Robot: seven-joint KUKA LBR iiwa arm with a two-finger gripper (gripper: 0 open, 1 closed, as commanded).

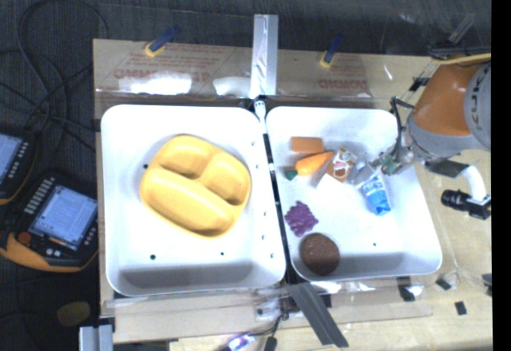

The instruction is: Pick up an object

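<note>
Reaching into the right bin (431, 258) from its right edge, gripper (389, 163) sits low near the blue packet (376, 196) and small carton (342, 165) in the upper half. Looks like approach step; nothing seen held. Next: settle on one item and close. Jaw state cannot tell, since the fingertips blur into clutter. Arm cut off at right.

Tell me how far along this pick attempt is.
Done: the arm has reached in over the right bin, with the gripper low beside the blue packet. In hand: nothing visibly held; its grip cannot be judged. Left: the grasp and lift. The carrot, purple grapes, brown cookie and the yellow bread in the left bin all lie in place.
</note>
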